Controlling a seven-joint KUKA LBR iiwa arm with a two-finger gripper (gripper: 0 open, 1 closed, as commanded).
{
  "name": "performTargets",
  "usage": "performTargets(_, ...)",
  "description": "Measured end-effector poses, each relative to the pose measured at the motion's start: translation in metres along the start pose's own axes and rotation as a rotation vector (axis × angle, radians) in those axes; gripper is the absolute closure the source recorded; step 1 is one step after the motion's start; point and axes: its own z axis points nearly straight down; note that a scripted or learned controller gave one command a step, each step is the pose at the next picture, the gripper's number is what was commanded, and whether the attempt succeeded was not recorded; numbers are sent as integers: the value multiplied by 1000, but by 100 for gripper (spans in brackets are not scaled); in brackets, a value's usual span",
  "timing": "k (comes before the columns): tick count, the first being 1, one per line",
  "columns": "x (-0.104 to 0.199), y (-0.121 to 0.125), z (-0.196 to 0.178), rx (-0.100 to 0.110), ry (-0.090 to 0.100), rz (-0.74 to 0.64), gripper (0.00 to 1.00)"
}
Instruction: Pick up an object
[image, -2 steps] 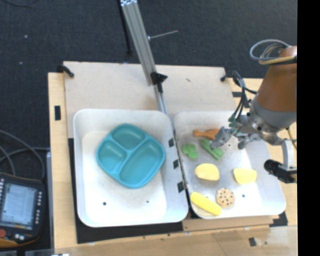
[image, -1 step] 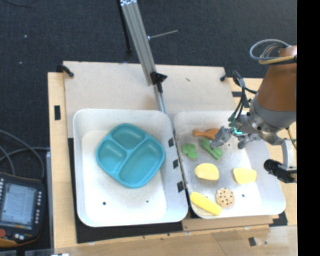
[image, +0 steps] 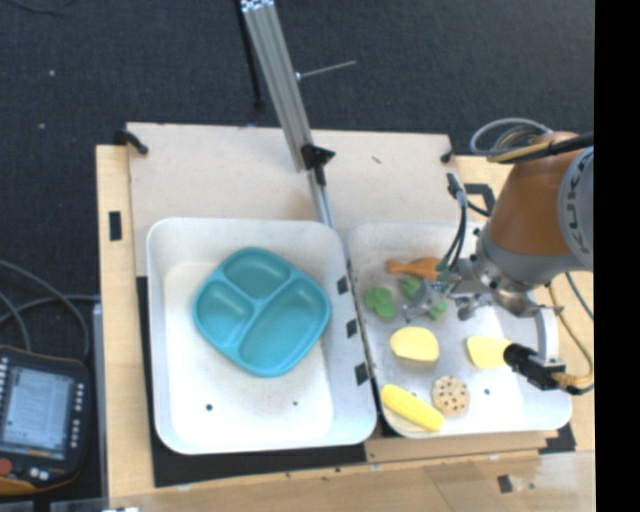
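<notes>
A: Where's the gripper (image: 437, 295)?

B: Low in the right bin (image: 520, 405), among green pieces (image: 379, 301) and just below an orange carrot-like piece (image: 413, 267). Whether it grips anything, I cannot tell.

A: What's around it?

B: Yellow pieces (image: 414, 344), a cookie (image: 451, 396), a banana (image: 411, 407) nearer the front. The teal divided plate (image: 262, 310) sits in the left bin (image: 175, 405).

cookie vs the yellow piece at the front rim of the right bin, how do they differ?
The cookie is round, tan and dotted with dark chips; the yellow piece is elongated and plain yellow. The cookie lies flat on the bin floor, while the yellow piece lies slantwise against the front-left rim and looks longer than the cookie. Both sit in the right bin, side by side, apart from the gripper.
</notes>
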Motion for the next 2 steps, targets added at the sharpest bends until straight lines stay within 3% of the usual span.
performTargets(1, 2, 0, 63, 1, 0, 0, 0)
performTargets(2, 1, 0, 87, -3, -1, 1, 0)
